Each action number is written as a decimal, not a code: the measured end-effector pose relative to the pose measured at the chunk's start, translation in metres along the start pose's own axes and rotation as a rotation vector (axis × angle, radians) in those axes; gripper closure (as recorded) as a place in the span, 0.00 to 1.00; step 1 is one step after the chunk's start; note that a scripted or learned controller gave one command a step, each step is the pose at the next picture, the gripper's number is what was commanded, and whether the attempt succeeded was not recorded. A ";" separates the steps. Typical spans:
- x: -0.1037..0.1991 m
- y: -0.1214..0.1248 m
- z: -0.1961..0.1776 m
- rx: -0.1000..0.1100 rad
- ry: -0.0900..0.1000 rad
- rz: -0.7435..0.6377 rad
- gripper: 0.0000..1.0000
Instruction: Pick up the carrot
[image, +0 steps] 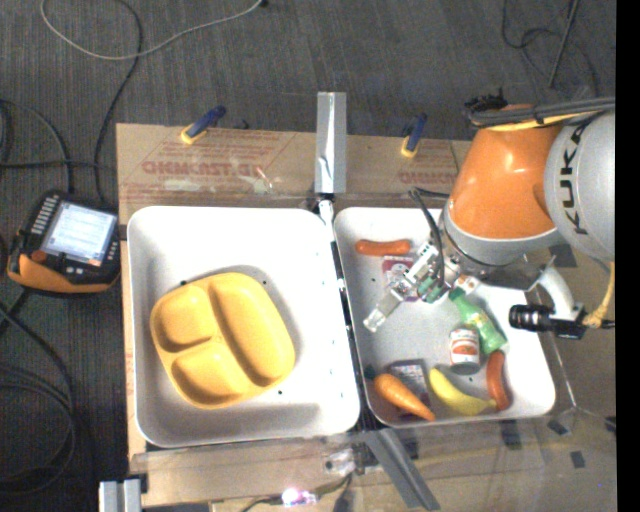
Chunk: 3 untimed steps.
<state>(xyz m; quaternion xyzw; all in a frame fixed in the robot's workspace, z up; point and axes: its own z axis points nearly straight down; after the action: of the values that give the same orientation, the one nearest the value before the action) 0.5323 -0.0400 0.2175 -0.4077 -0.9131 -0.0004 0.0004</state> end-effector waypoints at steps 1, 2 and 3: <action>0.013 -0.054 0.035 0.002 0.001 -0.232 0.00; 0.022 0.039 0.034 0.000 0.000 -0.265 0.00; 0.070 0.009 0.034 0.002 0.001 -0.335 0.00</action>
<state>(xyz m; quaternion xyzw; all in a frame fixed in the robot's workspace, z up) 0.4922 0.0181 0.1832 -0.2497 -0.9683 0.0003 0.0012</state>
